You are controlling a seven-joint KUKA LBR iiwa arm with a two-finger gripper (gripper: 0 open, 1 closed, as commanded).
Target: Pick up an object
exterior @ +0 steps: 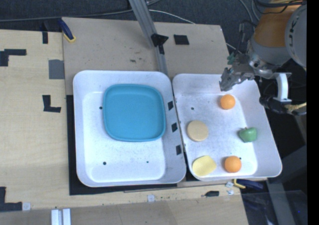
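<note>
The right bin [264, 169] holds an orange ball [227, 102] near its far side, a tan round disc [198, 131] in the middle, a green piece [247, 134] by the right wall, a yellow disc [204, 166] and a second orange ball [232, 164] at the front. My gripper [228, 83] hangs above the far part of this bin, just up and left of the first orange ball, with nothing visible between its fingers.
The left bin [89, 169] carries a blue square plate [133, 112]. A grey metal pole [145, 17] slants across the bench behind the bins. Cables trail over the dark floor at the back. The arm's body [276, 24] stands over the right bin's far right corner.
</note>
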